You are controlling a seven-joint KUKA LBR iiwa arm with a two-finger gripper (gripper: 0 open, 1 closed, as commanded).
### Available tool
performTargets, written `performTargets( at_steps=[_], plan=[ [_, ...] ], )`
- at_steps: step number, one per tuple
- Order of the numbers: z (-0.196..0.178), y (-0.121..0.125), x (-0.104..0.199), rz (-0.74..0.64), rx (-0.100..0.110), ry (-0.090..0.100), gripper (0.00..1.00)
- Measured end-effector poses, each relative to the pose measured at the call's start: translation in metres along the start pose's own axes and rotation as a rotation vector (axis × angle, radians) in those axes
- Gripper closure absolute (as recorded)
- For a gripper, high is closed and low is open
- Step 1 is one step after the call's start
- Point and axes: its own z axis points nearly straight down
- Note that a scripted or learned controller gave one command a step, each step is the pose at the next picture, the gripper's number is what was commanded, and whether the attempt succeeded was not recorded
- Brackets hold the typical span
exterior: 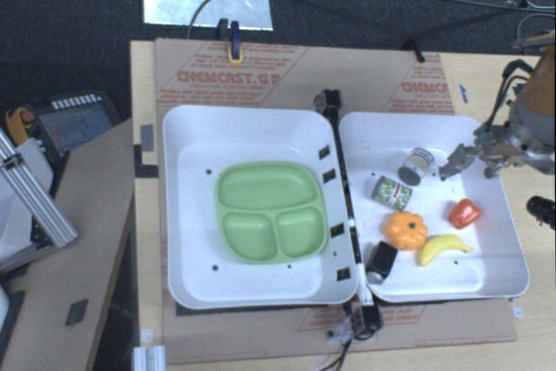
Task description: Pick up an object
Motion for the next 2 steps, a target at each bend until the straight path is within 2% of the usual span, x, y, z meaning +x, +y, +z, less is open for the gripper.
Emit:
performTargets(
  at_steps=[1, 2],
  plan=[
    [-0.007, 0.003, 0.0, -0.003, -0.012, -0.003, 0.0],
    [0.055, 0.006, 0.001, -0.002, -0.009, -0.002, 0.0]
  ],
)
